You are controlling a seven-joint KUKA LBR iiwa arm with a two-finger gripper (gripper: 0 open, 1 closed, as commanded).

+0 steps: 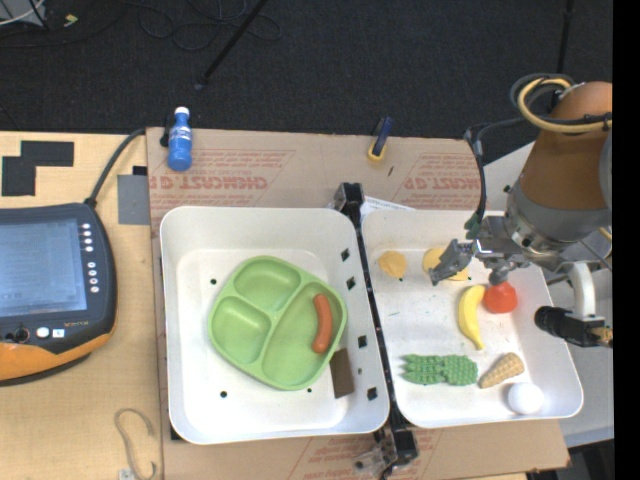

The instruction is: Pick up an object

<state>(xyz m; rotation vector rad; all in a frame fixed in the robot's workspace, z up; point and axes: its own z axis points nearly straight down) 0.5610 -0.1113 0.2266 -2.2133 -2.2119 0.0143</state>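
Banana [471,315] lies just below the tool [452,262], untouched

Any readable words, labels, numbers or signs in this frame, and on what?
Red print on the cardboard behind the bins: upside down from this view and blurred, cannot be read for certain.
Fainter red print on the cardboard right of the clip: too blurred.
Tablet screen: lines too small to read.
Blue bottle: no legible label.

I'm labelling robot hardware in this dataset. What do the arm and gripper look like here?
A thick grey arm with a broad orange band above the wrist, and a looped cable at its top. The two-finger gripper is dark grey metal, small and angular.
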